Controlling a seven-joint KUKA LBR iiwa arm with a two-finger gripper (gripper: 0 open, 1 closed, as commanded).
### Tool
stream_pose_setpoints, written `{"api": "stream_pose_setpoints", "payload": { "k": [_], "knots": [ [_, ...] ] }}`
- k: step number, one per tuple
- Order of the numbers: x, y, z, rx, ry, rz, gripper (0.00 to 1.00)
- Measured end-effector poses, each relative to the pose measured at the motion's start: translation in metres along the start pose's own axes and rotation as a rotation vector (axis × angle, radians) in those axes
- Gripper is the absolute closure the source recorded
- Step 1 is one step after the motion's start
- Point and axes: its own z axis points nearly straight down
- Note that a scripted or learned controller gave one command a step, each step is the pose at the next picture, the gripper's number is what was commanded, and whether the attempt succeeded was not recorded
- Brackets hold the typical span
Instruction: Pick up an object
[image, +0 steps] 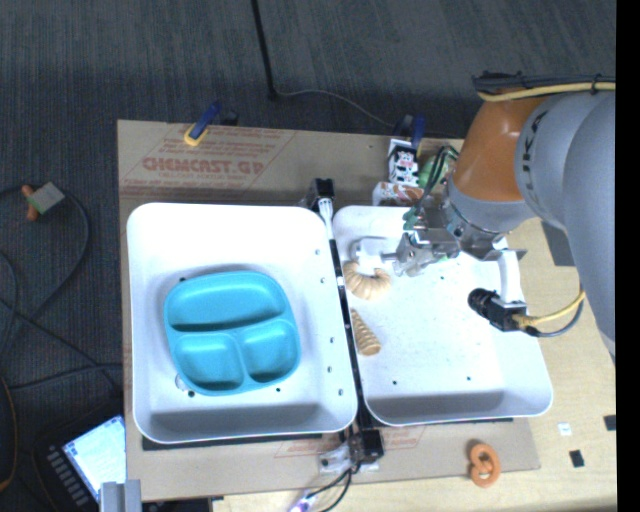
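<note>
2 white bins (440, 400), a turquoise divided tray (232, 328), a tan ridged pastry (365, 333), a beige ring (369, 284), and a grey arm (570, 170) banded orange.

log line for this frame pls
arm: over right bin | gripper: beside tan ring-shaped pastry, grasp unconfirmed | cone pastry: left edge of bin | blue tray: left bin

"CHEMCAST GP" on brown board (205, 165)
</note>
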Motion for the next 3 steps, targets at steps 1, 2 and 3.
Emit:
{"api": "stream_pose_setpoints", "payload": {
  "k": [1,2,3],
  "knots": [
    [0.025,-0.11,0.001,0.003,0.0,0.002,1.0],
    [0.023,-0.015,0.001,0.002,0.0,0.002,1.0],
    [0.037,-0.109,0.001,0.004,0.0,0.003,1.0]
  ]
}}
